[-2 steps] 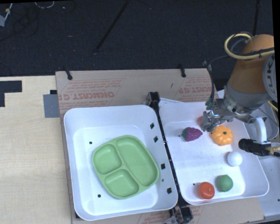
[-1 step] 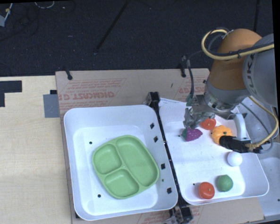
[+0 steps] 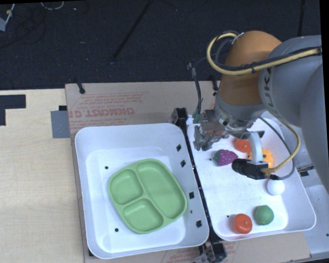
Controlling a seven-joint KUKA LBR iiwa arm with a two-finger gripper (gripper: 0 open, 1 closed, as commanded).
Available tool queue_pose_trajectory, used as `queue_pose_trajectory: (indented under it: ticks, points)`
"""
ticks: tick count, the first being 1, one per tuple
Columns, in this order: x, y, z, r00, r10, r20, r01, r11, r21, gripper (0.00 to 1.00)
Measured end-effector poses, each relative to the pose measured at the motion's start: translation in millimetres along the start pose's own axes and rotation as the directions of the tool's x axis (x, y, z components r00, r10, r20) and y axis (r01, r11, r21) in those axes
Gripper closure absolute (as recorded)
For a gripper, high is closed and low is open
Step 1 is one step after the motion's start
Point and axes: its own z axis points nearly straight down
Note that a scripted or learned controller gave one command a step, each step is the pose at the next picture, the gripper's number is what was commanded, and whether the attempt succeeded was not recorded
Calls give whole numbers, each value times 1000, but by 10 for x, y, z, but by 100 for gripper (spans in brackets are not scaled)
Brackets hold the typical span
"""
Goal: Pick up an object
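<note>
Nearest the lens: a small red-orange round toy, tomato-ish [image 3: 242, 223], and a dark green ball [image 3: 263, 214], side by side at the front of the right-hand shallow white bin [image 3: 224, 199].
Likely target: a lumpy purple toy grape cluster [image 3: 225, 157] in the back half of that bin, just beside the gripper and apart from its neighbours. That's a guess from closeness alone.
Gripper: the grey metal gripper [image 3: 205, 138] sits low over the bin's back left corner, close to the wall between the bins and a touch left of the grapes. No toy seen in its grasp. Spread or pressed together? Honestly can't tell from this angle.
Doing it well: it'd want to slide right until centred over the cluster, drop straight down and close across the narrow side. The bumpy shape could squirt out, and that wall is close, so it should stay clear of it.
Neighbours: an orange-red piece [image 3: 242, 145] behind the grapes, an orange bit [image 3: 268, 159] to the right, half hidden, and a white ball [image 3: 275, 187] further forward.
Other bin: the left white bin [image 3: 94, 160] holds a light green three-compartment plastic plate [image 3: 147, 196], well apart from the action.
Writing: the brown cardboard sheet [image 3: 124, 105] under the bins has red print, upside down from this view and too blurry to read for sure. No labels visible on the toys.
</note>
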Motion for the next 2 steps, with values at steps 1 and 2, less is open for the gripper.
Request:
queue_pose_trajectory:
  ticks: [1, 2]
  points:
    - [439, 82, 52, 1000, 2, 2, -2, 1000, 0, 100]
    - [982, 91, 129, 1000, 1, 2, -1, 1000, 0, 100]
